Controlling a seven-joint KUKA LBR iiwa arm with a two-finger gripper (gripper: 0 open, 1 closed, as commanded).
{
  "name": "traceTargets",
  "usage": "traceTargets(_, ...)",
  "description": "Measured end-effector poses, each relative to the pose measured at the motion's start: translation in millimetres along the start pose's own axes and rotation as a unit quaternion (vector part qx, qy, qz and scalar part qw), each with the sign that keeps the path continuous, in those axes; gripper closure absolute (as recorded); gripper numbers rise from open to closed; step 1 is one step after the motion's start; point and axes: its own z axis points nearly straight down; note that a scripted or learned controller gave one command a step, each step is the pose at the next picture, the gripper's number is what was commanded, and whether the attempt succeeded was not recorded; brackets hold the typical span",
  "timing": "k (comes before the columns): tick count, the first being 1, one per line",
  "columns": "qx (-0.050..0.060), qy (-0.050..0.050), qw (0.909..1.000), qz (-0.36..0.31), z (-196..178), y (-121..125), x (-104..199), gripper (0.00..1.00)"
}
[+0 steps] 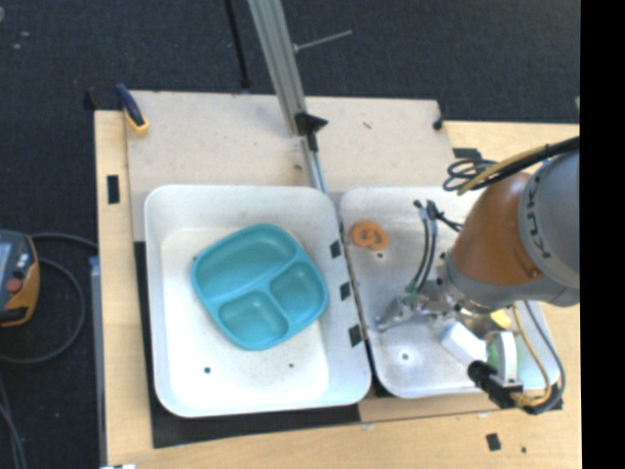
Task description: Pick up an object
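Note:
The arm reaches into the right bin (391,374) from the right, its orange band over the bin's middle. My gripper (405,311) is low over the bin floor near its centre. A small orange ring-shaped object (367,235) lies near the right bin's far left corner, apart from the gripper. A white and green object (488,348) and a bit of yellow (502,318) lie under the arm at the bin's near right, partly hidden. In the left bin (176,208) rests a teal divided plate (259,286).
A metal post (283,62) slants up from behind the bins. A blue and yellow clamp (131,108) sits at the bench's far left corner. Cables (430,228) hang off the wrist over the right bin.

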Motion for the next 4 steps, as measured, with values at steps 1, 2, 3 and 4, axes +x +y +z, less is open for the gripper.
traceTargets(1,-0.002,0.0,1.0,0.004,-13,2,-1,1.0)
traceTargets(2,-0.002,0.0,1.0,-0.002,-68,13,-6,1.0)
traceTargets(3,-0.003,0.0,1.0,-0.002,-126,25,-6,1.0)
traceTargets(4,-0.003,0.0,1.0,-0.002,-182,19,-1,1.0)
